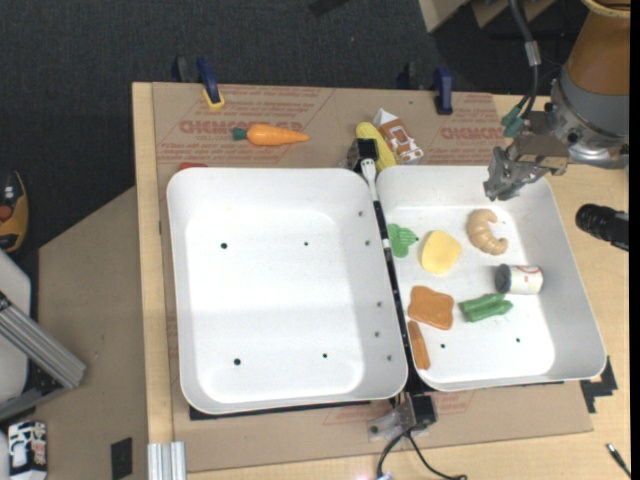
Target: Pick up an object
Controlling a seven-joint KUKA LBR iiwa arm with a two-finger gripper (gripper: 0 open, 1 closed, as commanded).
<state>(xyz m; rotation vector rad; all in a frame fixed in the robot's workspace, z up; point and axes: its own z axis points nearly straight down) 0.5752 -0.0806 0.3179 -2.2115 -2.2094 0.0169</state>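
Two shallow white bins sit side by side on the bench you are watching: the left bin [270, 288] and the right bin [560, 298]. Take the right bin as your landmark.

Inside it you have six items. A croissant [487, 230] lies toward its far wall. A yellow round piece [440, 252] lies just toward the bin's left side from the croissant, and a small green piece [401, 239] sits against the bin's left wall. Near the bin's middle lies an orange slab [431, 307], with a green pickle-like piece [486, 308] just beside it and a small white-and-grey cylinder [521, 279] touching or nearly touching that green piece. A thin brown stick [418, 345] lies along the bin's left wall, toward the near edge.

Beyond the bin's far left corner, on the cardboard, you will find a banana [371, 138] and a small carton [402, 142]; a carrot [271, 136] lies further left, well apart from the bin.

The gripper [503, 187] hangs over the bin's far wall, just above the croissant and apart from it. Nothing shows between its fingers; whether the jaws stand wide or narrow you cannot tell from this view.
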